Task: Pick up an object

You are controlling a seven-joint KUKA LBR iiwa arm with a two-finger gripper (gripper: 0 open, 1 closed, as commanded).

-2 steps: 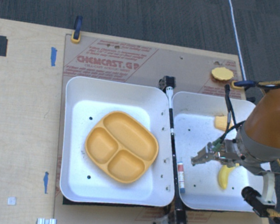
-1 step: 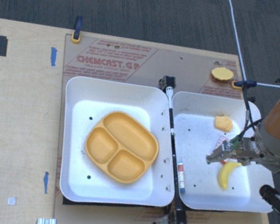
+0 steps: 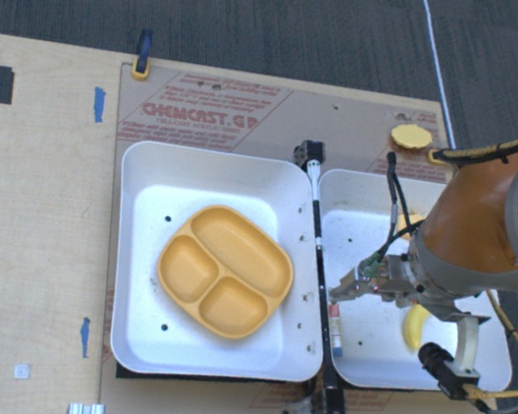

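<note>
A yellow-orange plate (image 3: 224, 271) with three compartments lies flat in the middle of the left bin (image 3: 149, 177). My gripper (image 3: 365, 280) hangs low over the middle of the right bin (image 3: 353, 356), at the end of the grey and orange arm (image 3: 478, 230). A yellow object (image 3: 412, 329) lies in the right bin just right of the gripper, partly hidden under the wrist. A small pen-like item (image 3: 333, 335) rests against the right bin's left wall, below the gripper. Nothing shows held in the gripper.
A yellow disc (image 3: 410, 136) sits on the board behind the right bin. A black clamp (image 3: 311, 151) and rod run along the seam between the bins. Cables hang around the wrist. A blue clamp (image 3: 144, 47) grips the board's far left corner.
</note>
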